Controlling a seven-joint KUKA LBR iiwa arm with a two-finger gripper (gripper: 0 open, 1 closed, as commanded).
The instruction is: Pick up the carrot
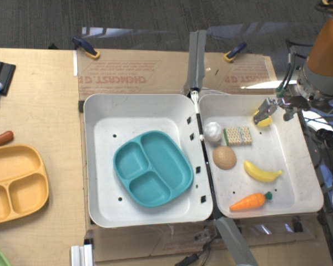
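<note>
Beside a banana (pixel 261 172), the carrot (pixel 248 201) lies in the right bin (pixel 299 148); claw (pixel 265 114) state unclear

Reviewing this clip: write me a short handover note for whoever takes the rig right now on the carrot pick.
Gripper: above the far side of the right bin, with a small yellow piece at its tip; finger state unclear.
Carrot: lying near the right bin's front edge, apart from the gripper, beside the banana.
Done: nothing on the carrot.
Left: move to the carrot, grasp it, lift it.
</note>
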